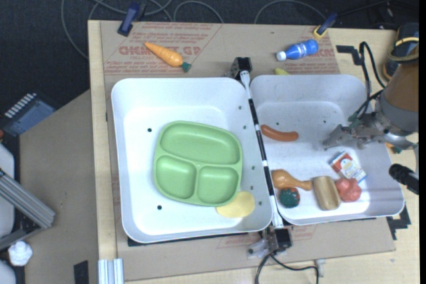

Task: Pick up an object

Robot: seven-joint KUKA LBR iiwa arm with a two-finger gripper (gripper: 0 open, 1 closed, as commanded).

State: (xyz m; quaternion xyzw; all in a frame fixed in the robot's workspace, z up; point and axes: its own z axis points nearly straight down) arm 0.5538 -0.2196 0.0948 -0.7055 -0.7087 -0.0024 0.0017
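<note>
Gripper [339,136] hovers at right-centre of the right bin [313,86]; jaw state cannot be told. Sausage [280,134] lies left of it. Small packet [347,165], tomato [349,190] and bread roll [325,193] crowd just below.

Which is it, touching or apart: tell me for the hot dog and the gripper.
Apart. In the camera view, bare white bin floor separates the hot dog from the gripper, which is in the right bin.
</note>
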